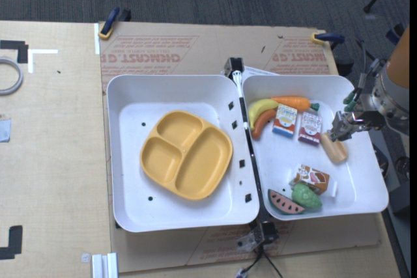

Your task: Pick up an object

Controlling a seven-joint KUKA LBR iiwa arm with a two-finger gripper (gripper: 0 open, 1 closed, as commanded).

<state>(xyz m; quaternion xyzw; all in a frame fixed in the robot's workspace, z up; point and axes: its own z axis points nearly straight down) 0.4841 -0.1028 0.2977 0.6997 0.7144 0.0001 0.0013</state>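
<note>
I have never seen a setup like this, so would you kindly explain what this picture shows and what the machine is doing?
This is one camera above a bench, looking down at a slant. Two shallow white bins sit side by side on cardboard. The left bin holds a yellow divided plate. The right bin holds toy food: a banana, a carrot, a sausage, two small cartons, a watermelon slice, a green piece and a tan block. The machine is a robot arm reaching in from the right; its gripper is low over the tan block's upper end. I cannot tell whether it holds the block.
</note>
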